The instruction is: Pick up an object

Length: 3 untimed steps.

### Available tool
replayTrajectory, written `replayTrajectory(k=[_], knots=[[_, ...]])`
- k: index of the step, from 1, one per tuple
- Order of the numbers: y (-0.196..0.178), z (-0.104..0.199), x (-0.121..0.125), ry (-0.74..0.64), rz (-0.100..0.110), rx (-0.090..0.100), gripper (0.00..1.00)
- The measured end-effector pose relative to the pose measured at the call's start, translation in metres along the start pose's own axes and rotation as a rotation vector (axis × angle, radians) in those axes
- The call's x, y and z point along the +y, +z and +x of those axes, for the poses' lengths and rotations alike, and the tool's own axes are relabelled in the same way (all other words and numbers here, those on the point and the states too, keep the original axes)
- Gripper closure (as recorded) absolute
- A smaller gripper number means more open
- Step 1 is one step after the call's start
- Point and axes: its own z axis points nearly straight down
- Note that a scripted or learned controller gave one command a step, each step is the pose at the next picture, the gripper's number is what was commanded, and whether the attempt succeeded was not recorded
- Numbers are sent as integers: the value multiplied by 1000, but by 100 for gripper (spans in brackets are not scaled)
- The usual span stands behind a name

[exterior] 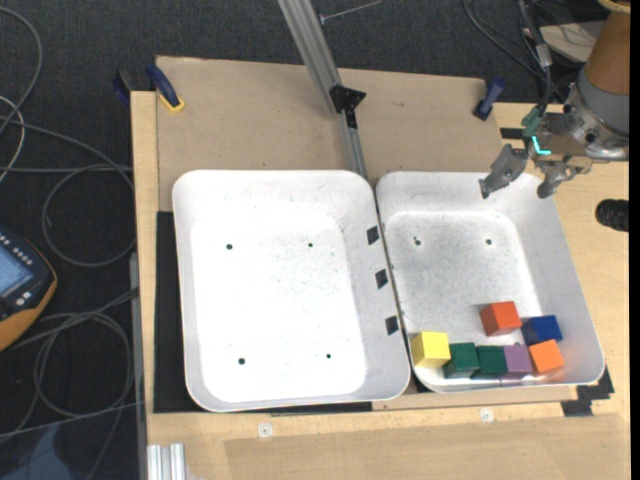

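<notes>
A dark carpet with loose black cables lies around a wooden bench (pixel 250 108). On the bench sit two shallow white bins side by side. The left bin (pixel 200 208) has only little dark specks and dots on its floor. The right bin (pixel 560 258) holds a bunch of small blocks packed into its near right corner.

The arm (pixel 612 63) comes in from the right and is cut off by the edge of the picture, so most of it is hidden. The gripper (pixel 522 175) hangs over the far right corner of the right bin. Its two fingers (pixel 498 173) are spread apart with nothing between them.

The blocks are well apart from the gripper. A yellow block (pixel 432 347) is on the left, then two green blocks (pixel 477 359), a purple block (pixel 517 358) and an orange block (pixel 546 355). A red block (pixel 500 317) and a blue block (pixel 541 329) sit just behind them. The green ones are dark and hard to tell apart.
</notes>
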Motion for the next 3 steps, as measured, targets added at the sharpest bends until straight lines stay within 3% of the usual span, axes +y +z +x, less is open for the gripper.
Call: replayTrajectory(k=[1,3], knots=[[-2,0,1,0,-4,-1,0],[86,5,-5,1,1,0,0]])
